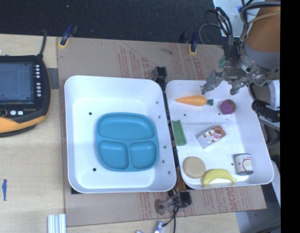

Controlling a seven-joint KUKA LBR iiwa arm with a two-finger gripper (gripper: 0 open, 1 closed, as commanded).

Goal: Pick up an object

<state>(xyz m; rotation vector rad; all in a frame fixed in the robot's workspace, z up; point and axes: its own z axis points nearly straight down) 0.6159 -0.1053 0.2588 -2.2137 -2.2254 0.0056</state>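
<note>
Left bin (79, 130): holds a blue divided plate (127, 141), well apart from the arm.
Right bin (259, 130): green block (178, 132), tan disc (193, 167), carrot (191, 100), snack packet (211, 136), banana (219, 177), purple ball (227, 106), small can (243, 163).
Carrot: far end of the right bin; long axis runs left to right, stem end toward the ball.
End effector (222, 84): released, fingers spread, nothing between them, hovering over the bin's far edge.
Key relation: the carrot lies just beside the left finger, toward the viewer's left; judged the likeliest target.

The wooden bench (28, 169) bears cardboard (115, 57), two white bins (79, 130) and a pendant (18, 93).
</note>
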